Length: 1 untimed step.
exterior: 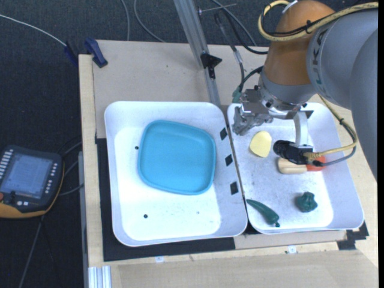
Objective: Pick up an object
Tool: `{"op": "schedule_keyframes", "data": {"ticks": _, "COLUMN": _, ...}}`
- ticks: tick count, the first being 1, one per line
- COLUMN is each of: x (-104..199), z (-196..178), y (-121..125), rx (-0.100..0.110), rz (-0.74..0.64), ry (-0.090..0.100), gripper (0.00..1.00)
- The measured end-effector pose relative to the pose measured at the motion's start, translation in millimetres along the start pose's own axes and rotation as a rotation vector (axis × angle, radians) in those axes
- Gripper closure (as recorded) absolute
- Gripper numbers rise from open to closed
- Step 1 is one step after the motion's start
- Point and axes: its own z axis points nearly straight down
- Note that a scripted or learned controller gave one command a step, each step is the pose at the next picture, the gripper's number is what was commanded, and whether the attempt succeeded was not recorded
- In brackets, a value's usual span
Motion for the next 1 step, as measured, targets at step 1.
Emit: {"op": "schedule_keyframes", "data": {"ticks": 1, "x": 57.6, "z": -10.2, "y": 17.7, "rx": -0.001, "rz": -0.001, "ry": 0.0, "gripper": 1.0}}
